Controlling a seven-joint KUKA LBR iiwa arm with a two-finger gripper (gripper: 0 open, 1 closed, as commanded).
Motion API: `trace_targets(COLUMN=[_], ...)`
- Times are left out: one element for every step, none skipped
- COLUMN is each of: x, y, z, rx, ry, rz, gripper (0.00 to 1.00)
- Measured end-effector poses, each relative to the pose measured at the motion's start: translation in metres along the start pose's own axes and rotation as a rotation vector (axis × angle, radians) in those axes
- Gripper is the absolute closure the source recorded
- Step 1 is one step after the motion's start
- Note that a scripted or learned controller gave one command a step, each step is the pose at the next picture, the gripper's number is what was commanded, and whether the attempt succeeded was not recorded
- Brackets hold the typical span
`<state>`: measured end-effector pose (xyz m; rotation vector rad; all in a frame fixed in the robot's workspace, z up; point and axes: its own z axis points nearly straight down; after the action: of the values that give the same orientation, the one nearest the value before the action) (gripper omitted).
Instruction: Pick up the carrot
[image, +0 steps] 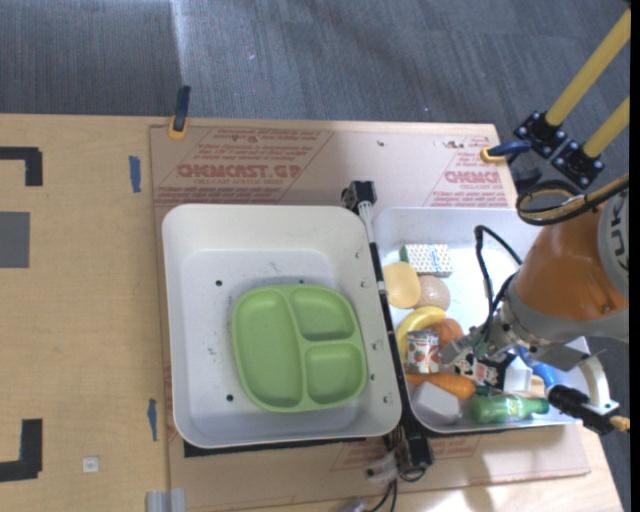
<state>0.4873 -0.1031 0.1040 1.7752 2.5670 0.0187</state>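
The carrot (446, 384) is a long orange piece lying near the front of the right bin (500, 222), between a small can and a white block. My gripper (480, 352) hangs low over the bin's clutter, just above and to the right of the carrot. The orange wrist band and grey arm hide much of the bin's right half. The view shows nothing gripped.
Around the carrot lie a banana (420, 322), a small labelled can (423, 352), a white block (437, 403), a green bottle (505, 408), a yellow round piece (403, 285) and a checkered box (430, 260). The left bin (200, 260) holds a green divided plate (298, 346).
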Motion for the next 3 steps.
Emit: trace_targets(x=[0.000,0.001,-0.003], y=[-0.001,0.004,-0.001], z=[0.001,0.008,0.011], rx=[0.002,-0.014,-0.003], ry=[0.000,-0.014,-0.006], rz=[0.000,0.172,-0.047], gripper=[0.00,0.00,0.00])
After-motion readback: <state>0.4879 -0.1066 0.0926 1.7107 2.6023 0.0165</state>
